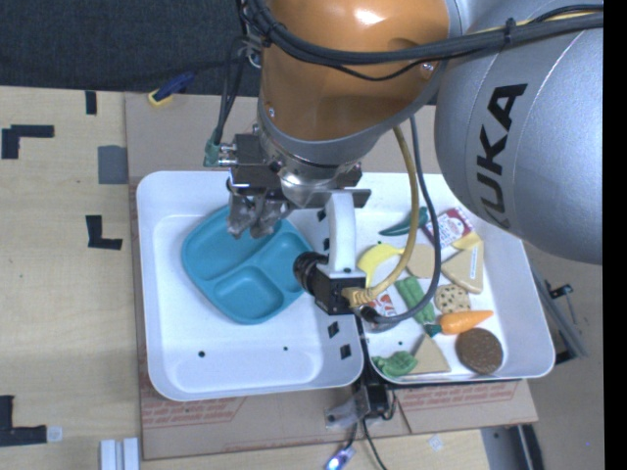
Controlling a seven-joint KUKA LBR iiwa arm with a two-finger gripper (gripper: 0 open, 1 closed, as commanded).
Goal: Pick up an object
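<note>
- From the camera above, the big arm (392,76) looked smooth and shiny, grey with a round orange part.
- Its gripper (253,225) hung over the left bin (167,360), with its two metal fingers close together at the top edge of a blue plastic tray (245,277). Nothing showed between them, so they looked pinched together on nothing.
- The blue tray was smooth, with rounded corners and a few shallow sections. It lay tilted in the middle of the left bin.
- The right bin (529,355) held a pile of toy food: a yellow banana (377,259), an orange carrot (465,321), a round brown cookie (480,351), a pale cheese wedge (468,265) and a speckled cracker (453,299).
- Both bins were white, shallow and smooth, and they touched side by side.
- They sat on flat brown cardboard (176,135).
</note>
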